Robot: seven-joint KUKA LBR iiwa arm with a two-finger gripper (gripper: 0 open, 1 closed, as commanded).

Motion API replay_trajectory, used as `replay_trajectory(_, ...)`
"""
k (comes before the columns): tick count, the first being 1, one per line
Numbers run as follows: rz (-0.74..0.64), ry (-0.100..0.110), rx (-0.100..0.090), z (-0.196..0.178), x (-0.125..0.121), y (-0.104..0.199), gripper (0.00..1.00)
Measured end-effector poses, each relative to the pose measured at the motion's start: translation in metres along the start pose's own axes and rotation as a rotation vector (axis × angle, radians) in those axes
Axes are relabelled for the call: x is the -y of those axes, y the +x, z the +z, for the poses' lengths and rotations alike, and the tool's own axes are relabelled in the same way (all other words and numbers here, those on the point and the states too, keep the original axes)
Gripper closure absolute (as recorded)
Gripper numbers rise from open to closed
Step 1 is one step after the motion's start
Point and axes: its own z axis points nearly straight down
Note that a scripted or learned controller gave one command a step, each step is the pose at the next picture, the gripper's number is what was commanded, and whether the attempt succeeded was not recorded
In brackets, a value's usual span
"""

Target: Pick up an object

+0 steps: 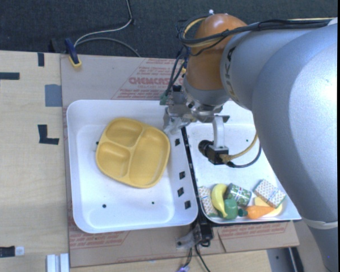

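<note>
A yellow divided plate (133, 152) lies tilted in the left white bin (124, 217). In the near corner of the right bin (246, 126) lies a small pile of toy food: a banana (217, 199), a green can (237, 195), an orange carrot (259, 211) and a patterned box (270, 192). My gripper (174, 121) hangs low over the far end of the divider between the bins, just off the plate's far right corner and well away from the pile. Nothing shows in it.
The grey arm and its orange band (207, 50) cover the far part of the right bin. A black cable fitting (213, 152) hangs from the wrist over that bin. Cardboard lies under both bins, and cables run along the bench's far side.
</note>
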Motion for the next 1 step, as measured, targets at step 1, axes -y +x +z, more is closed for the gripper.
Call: replay_trajectory(1,0.003,0.000,0.002,-0.0066,0.0317,-0.0865,1.00)
